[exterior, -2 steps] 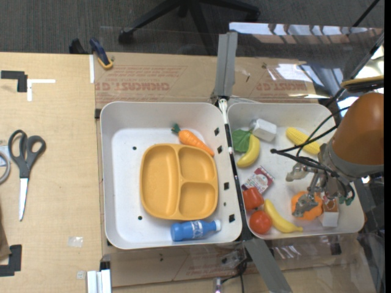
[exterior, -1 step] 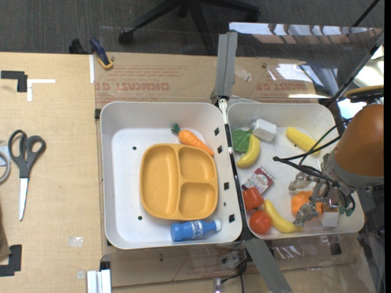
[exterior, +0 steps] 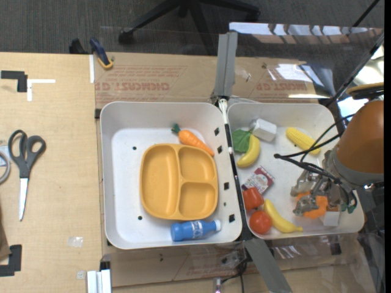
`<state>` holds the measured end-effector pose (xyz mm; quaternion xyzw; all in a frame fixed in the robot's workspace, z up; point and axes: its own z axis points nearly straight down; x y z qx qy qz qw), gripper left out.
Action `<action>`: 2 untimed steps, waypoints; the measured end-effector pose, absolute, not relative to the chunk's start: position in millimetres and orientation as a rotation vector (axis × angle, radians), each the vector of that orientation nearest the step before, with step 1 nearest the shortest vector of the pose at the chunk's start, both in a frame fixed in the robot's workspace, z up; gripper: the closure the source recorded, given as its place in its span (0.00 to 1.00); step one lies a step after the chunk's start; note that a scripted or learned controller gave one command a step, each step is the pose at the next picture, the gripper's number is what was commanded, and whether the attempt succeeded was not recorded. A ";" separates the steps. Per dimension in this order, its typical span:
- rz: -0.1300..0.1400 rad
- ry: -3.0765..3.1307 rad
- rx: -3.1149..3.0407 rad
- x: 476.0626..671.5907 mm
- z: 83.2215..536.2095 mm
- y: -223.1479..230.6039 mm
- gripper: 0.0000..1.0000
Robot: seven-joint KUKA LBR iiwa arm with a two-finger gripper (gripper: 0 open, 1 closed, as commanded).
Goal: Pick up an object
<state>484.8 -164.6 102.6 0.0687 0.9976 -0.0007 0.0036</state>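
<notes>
Low in the right bin point(exterior: 287, 105), near its front right corner: a small orange object point(exterior: 315, 211), partly hidden. Directly over it, the gripper point(exterior: 308, 199), reaching in from the right under the grey arm with the orange band. Open, closed or grasping: cannot tell from here, too much cable and metal in front.

Just left of the orange object, a yellow banana point(exterior: 280, 217), touching a red tomato point(exterior: 260, 223). Above these, a red and white packet point(exterior: 261, 179). Further back, a corn cob point(exterior: 300, 138), a white block point(exterior: 264, 129) and a second banana point(exterior: 249, 154) beside a green leaf point(exterior: 242, 140).

In the left bin point(exterior: 116, 163), a yellow divided plate point(exterior: 179, 182), with a carrot point(exterior: 194, 139) at its far edge and a blue bottle point(exterior: 194, 229) at its near edge. Well apart on the bench at the left, scissors point(exterior: 24, 157).
</notes>
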 end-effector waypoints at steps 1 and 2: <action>0.000 3.137 0.019 515.6 211.4 -131.9 1.00; 0.001 3.130 -0.222 554.3 251.2 -97.5 1.00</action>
